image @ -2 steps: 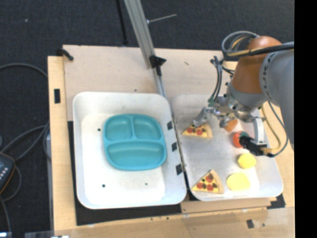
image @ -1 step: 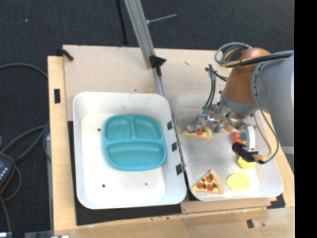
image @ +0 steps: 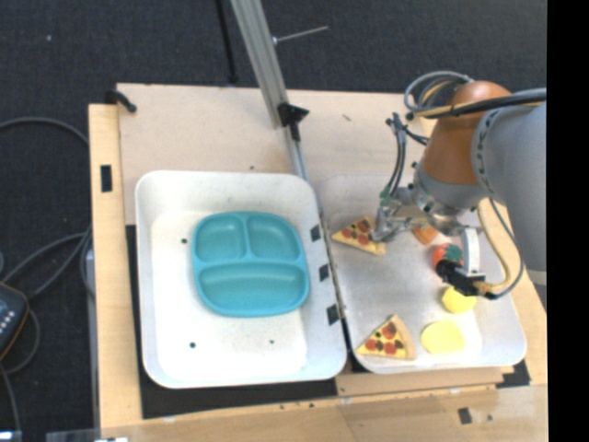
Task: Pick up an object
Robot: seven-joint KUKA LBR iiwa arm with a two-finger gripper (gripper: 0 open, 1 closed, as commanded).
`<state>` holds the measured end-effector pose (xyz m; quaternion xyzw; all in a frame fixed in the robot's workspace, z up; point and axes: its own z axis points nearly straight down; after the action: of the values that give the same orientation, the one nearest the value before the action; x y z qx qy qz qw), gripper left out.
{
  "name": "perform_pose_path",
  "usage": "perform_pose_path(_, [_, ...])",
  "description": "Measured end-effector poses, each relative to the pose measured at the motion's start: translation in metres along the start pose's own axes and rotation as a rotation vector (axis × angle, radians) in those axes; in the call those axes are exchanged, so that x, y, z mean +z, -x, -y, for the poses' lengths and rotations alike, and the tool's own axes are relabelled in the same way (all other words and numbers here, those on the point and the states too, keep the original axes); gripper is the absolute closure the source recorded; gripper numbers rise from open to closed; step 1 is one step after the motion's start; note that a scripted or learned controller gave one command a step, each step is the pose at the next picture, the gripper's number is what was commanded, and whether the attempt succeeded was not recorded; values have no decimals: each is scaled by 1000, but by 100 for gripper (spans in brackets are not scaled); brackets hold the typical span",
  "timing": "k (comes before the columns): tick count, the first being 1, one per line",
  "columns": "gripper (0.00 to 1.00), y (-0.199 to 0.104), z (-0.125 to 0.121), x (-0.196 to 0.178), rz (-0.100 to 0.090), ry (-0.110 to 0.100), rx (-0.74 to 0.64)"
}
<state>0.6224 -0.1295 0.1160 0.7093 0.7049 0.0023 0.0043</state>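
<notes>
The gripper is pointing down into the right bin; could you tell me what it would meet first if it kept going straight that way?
Most likely the pizza slice lying just under and beside the gripper, near the left wall of the right bin. Depth is hard to judge from above, so it may touch the bin floor next to the slice instead.

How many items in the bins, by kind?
Pizza slices: 2
Yellow pieces: 2
Orange piece, partly hidden under the gripper: 1
Teal plate, left bin: 1
Total: 6
</notes>
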Motion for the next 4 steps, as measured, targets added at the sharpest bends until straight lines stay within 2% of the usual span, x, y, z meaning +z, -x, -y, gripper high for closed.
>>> perform_pose_path(2, [100, 10, -23, -114, 0, -1, -8])
perform_pose_path(3, [100, 12, -24, -159, -1, -3, -9])
perform_pose_path(4, [100, -32, -12, -164, -3, -8, -12])
